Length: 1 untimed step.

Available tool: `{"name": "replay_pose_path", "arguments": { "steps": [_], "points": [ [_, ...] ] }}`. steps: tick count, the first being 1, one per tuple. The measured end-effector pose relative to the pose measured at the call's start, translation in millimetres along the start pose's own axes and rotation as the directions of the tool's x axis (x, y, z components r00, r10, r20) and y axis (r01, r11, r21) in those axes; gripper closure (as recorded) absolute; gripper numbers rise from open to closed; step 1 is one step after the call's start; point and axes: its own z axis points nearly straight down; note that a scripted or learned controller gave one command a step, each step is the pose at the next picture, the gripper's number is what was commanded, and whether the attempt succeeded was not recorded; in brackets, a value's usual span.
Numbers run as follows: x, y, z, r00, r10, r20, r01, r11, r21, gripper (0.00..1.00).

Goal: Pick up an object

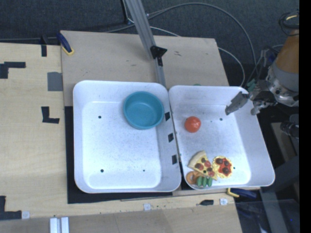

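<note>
A grey arm with an orange band reaches in from the right, its end effector poised over the upper right corner of the right bin, fingers spread apart with nothing between them. Nothing has been picked up yet, so the whole grasp looks still to come. The nearest candidate, a small red ball, lies to the left of the end effector and a little nearer the viewer. Two pizza slices on a plate with something green sit further below it. A blue bowl rests in the left bin, well apart to its left.
</note>
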Motion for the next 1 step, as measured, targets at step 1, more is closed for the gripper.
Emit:
{"name": "replay_pose_path", "arguments": {
  "steps": [1],
  "points": [
    [3.0,-8.5,58.8,1.0,0.0,-0.001,0.0,1.0,0.005,0.0]
  ]
}}
